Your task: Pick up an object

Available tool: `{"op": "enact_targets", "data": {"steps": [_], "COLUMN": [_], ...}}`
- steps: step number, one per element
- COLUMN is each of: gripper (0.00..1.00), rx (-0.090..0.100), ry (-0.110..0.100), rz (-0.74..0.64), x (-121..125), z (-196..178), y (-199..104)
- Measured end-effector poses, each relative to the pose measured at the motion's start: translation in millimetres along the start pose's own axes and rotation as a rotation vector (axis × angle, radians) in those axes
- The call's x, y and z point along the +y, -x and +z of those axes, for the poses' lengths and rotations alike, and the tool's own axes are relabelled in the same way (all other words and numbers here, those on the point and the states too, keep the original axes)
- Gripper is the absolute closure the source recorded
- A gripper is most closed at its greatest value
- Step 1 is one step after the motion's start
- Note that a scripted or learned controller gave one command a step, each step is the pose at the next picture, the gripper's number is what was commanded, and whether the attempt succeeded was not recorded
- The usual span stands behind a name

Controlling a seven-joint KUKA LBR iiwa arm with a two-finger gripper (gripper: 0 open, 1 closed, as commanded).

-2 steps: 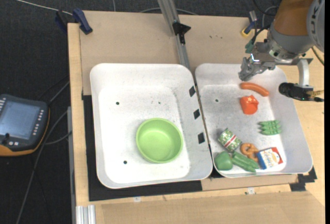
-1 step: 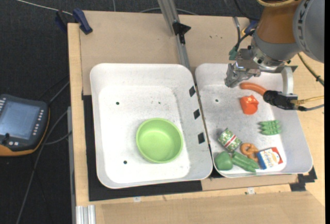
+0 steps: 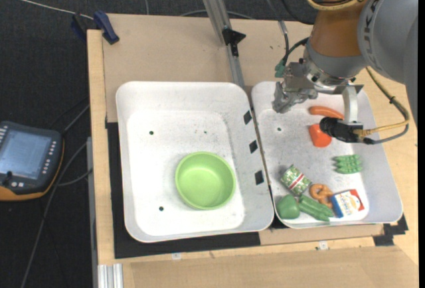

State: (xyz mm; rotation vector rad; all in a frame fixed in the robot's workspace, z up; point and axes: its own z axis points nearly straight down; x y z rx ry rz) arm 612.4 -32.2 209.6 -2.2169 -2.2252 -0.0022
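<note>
My gripper (image 3: 285, 99) hangs over the far left part of the right bin (image 3: 292, 141), above bare white floor. Nothing shows under or in it. An orange carrot-shaped piece (image 3: 325, 111) lies just to its right, and an orange-red object (image 3: 320, 136) sits a little nearer the front. Toward the bin's front lie a patterned can (image 3: 294, 180), a pretzel (image 3: 320, 191), a green pepper (image 3: 287, 207), a long green vegetable (image 3: 316, 210), a red and white carton (image 3: 348, 202) and a green pea pod (image 3: 347, 162).
The left bin (image 3: 143, 147) holds a light green bowl (image 3: 205, 179). A metal post (image 3: 216, 1) rises behind the bins. The arm's orange band (image 3: 342, 11) and a black fitting with a yellow cable (image 3: 345, 129) hang over the right bin's far side.
</note>
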Motion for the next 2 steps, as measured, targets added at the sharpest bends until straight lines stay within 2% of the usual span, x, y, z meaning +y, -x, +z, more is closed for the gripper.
{"op": "enact_targets", "data": {"steps": [2], "gripper": [1.0], "rx": [0.0], "ry": [0.001], "rz": [-0.001], "x": [-21], "z": [-29], "y": [-101]}}
